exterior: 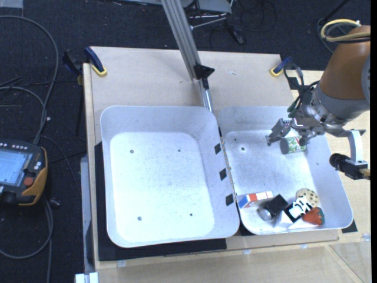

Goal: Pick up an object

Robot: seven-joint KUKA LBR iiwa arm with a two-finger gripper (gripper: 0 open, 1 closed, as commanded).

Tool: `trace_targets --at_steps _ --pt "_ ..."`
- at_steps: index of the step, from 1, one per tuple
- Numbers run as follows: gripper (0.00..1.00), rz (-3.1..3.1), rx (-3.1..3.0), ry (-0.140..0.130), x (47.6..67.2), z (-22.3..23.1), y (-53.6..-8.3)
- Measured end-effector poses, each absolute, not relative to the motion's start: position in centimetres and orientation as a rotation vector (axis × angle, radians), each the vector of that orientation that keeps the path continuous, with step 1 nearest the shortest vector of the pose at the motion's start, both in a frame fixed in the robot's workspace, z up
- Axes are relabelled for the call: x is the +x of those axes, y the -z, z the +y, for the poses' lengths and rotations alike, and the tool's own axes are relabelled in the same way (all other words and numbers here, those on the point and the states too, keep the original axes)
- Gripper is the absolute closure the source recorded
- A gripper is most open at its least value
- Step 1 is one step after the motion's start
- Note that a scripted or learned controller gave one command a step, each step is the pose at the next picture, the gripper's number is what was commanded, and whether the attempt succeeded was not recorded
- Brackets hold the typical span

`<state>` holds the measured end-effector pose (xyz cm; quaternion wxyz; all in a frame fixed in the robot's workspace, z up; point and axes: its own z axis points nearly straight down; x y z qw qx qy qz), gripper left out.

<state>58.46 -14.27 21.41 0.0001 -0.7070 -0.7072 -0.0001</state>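
My gripper (281, 140) hangs over the back part of the right bin (259, 164), reaching in from the right. A small green and white object (296, 145) shows right at its tip, touching or just under it; whether it is gripped cannot be made out. Other objects lie in the right bin's front right corner: a red, white and blue box (255, 198), a black block (274, 206), a black and white patterned piece (301, 207), a tan round piece (304, 194) and a red strawberry-like item (314, 217).
The left bin (159, 170) lies beside the right one, with a raised rim between them. A metal pole (184, 34) slants up from the back of the bench. Clamps sit at the back corners.
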Motion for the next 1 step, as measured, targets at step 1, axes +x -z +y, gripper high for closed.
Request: trace_targets --at_steps 1 --pt "0.00 -2.221 -2.219 -0.003 60.04 -13.22 -18.05"
